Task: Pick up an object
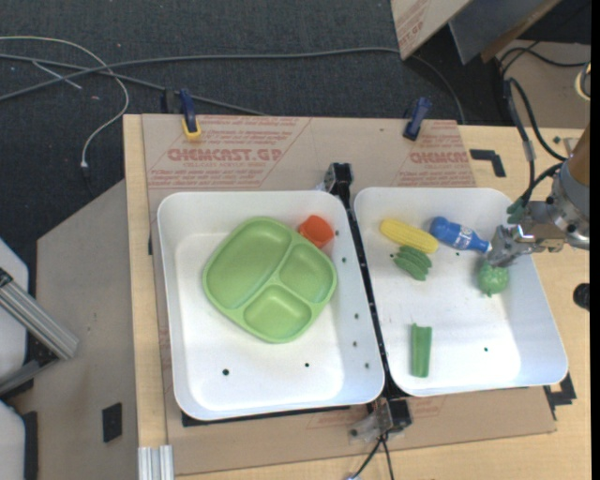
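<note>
Board print, 11 o'clock: the cardboard sheet (281, 141) under the bins carries red lettering reading "CHEMCAST GP", printed upside down relative to this view, with smaller red lines beneath that are too fine to read.
Board print, 1 o'clock: the same red "CHEMCAST" wording repeats, partly cut off.
Box, top edge at 1 o'clock: the cardboard box (427, 21) bears red print, illegible.

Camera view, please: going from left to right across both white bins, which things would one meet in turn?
Green divided plate → orange piece → yellow corn → green stick → blue bottle → green leafy lump, with the gripper just above it. The ridged dark green piece below the corn overlaps it in order.
</note>
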